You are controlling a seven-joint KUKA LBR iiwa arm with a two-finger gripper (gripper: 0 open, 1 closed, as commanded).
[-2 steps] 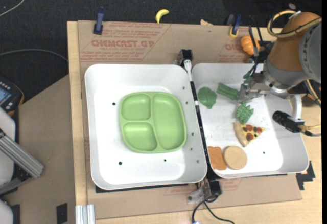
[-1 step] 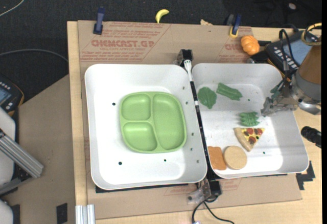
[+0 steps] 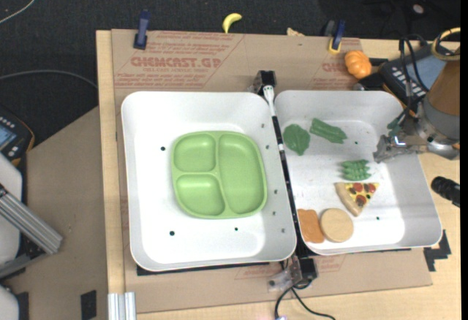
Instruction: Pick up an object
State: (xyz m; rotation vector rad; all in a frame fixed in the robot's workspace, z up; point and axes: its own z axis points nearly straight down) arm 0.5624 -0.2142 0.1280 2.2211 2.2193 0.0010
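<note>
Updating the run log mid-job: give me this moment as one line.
gripper: over right bin's right side | held: nothing seen | nearest: green leafy piece, pizza slice | left bin: green divided plate

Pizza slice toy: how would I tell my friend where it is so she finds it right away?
Look in the right bin, the one without the green plate. Near its front, the pizza slice lies just behind the round tan cookie and in front of a green leafy piece. It alone is a yellow wedge with red and dark dots.
</note>
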